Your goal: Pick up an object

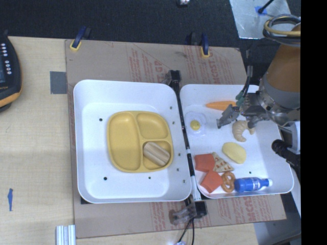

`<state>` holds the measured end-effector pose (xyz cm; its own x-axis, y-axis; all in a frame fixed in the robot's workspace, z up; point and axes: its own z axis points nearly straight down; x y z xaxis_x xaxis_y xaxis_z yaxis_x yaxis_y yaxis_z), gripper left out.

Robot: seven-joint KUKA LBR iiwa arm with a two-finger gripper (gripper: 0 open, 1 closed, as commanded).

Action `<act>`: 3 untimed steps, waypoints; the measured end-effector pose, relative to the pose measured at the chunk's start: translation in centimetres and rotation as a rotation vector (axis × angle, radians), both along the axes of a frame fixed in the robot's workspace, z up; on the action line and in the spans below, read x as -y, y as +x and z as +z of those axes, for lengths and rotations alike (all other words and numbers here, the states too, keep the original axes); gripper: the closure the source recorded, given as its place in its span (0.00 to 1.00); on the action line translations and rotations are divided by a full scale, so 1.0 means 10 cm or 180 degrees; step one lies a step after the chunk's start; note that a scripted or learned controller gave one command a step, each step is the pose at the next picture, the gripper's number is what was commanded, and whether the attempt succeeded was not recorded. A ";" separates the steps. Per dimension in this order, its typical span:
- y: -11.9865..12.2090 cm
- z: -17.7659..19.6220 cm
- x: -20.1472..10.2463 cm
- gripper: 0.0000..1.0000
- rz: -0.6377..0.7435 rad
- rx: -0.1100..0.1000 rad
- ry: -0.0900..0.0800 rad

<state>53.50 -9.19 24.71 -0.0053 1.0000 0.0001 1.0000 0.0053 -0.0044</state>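
Faint reddish print on the cardboard point(153, 65) under the 2 bins cannot be read, and the blue label on the bottle point(251, 184) is too small to read. The end effector point(236, 115) hangs over the right bin point(265, 160), fingers spread and released with nothing between them, above bare floor between the egg point(195, 125), carrot point(220, 105) and croissant point(242, 130). Potato point(234, 152), red blocks point(208, 171) and pretzel point(228, 181) crowd the near edge, while the left bin point(92, 152) holds a yellow tray point(127, 137) with a roll point(156, 153).
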 end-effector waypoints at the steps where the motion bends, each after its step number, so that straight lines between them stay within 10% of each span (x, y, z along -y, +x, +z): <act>1: 0.15 -0.62 0.50 0.00 -0.0012 -0.0018 -0.0006; 2: -0.28 -0.37 0.84 0.00 -0.0020 -0.0005 0.0000; 3: 0.18 -0.86 1.05 0.00 0.0004 0.0003 -0.0007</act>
